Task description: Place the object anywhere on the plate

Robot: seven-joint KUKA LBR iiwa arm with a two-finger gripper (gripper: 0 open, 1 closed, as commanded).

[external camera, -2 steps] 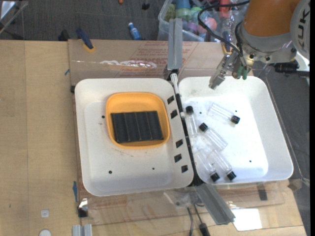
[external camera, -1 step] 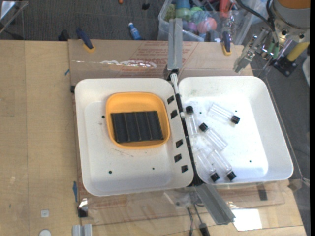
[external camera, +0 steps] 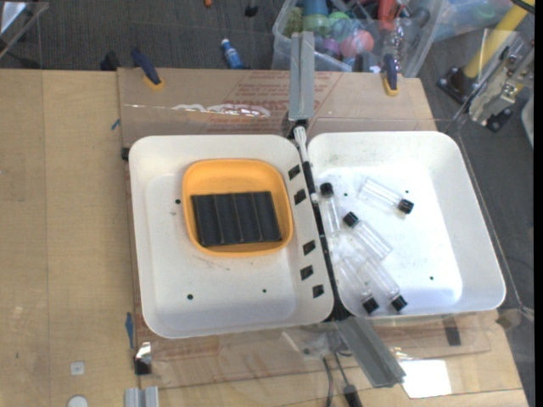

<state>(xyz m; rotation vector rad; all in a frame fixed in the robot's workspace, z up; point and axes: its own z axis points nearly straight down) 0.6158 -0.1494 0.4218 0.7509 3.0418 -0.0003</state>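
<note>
Hand: I am not able to tell whether my hand is standing wide, narrow, or carrying anything.
Task's thing: I am taking it to be the black ribbed block (external camera: 236, 219), which is lying flat inside the orange plate (external camera: 237, 170).
Plate: it is sitting in the left bin (external camera: 221, 303), toward that bin's far side.
Why it is lying so: the block is resting wholly within the raised rim, so the rim is keeping it from sliding off. To my eye that is satisfying "anywhere on the plate".
Long axis: it is running left to right across the view, tilting only slightly. The ribs are crossing it the short way, pointing from the near side to the far side.
Right bin (external camera: 441, 168): clear tubes (external camera: 377, 195) with black caps are lying scattered at mixed angles, well apart from the plate.
Doubt: if one of those tubes is the intended object, the placing is still waiting to be done.
</note>
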